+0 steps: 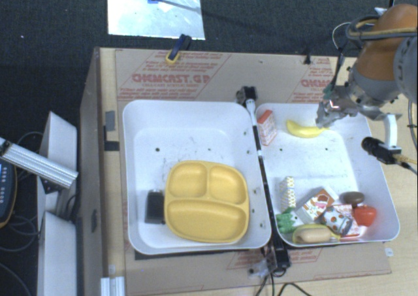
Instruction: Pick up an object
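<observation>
two white bins (196, 115) sat side by side; gripper (326, 117) hung in the right one, its grip impossible to read, right at the banana (304, 130), whose length ran leftward from it.

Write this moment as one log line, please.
arm: reaching in from right | claw: at banana, right bin | left bin: yellow tray
</observation>
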Action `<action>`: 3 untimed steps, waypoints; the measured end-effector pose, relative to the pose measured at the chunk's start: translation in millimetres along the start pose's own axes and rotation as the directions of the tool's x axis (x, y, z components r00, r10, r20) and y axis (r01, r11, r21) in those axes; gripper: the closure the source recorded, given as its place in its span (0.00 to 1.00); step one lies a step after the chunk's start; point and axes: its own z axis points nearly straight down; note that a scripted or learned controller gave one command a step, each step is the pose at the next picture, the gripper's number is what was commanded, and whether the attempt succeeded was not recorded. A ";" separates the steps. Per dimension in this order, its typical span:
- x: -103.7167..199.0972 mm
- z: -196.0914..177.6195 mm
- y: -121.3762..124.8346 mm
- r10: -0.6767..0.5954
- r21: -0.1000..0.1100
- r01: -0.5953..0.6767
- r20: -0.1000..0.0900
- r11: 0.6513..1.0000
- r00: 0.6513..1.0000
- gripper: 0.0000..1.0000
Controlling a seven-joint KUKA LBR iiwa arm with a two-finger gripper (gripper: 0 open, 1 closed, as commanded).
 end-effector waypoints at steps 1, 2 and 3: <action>62.3 2.5 28.1 0.006 0.011 -0.006 -0.005 1.000 1.000 1.00; 61.3 -8.8 29.1 0.003 0.008 -0.003 -0.003 1.000 1.000 1.00; 54.0 16.4 27.4 0.010 0.011 -0.010 -0.002 1.000 1.000 1.00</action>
